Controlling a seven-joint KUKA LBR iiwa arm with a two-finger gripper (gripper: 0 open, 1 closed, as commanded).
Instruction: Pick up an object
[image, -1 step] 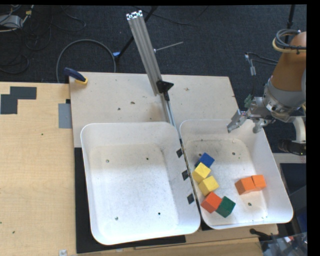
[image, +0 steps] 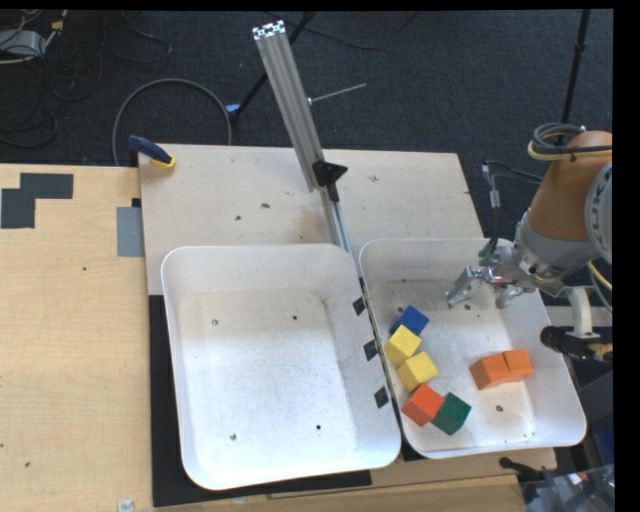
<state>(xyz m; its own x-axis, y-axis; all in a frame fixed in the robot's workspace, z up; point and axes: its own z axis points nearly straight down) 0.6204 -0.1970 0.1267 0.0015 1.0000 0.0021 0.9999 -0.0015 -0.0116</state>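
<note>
Hovering over the upper part of the right bin (image: 560, 425), your gripper (image: 468, 291) sits clear of every block. The blue cube (image: 411, 320) lies nearest, just below and to its left in the camera view; two yellow cubes (image: 410, 356) follow it down along the bin's left wall to a red cube (image: 423, 403) and a green cube (image: 452, 413). The orange block (image: 501, 368), long axis roughly left-right, lies below the gripper, slightly right. You cannot tell how far the gripper is open; nothing shows between its tips. The left bin (image: 200, 270) offers no target.
</note>
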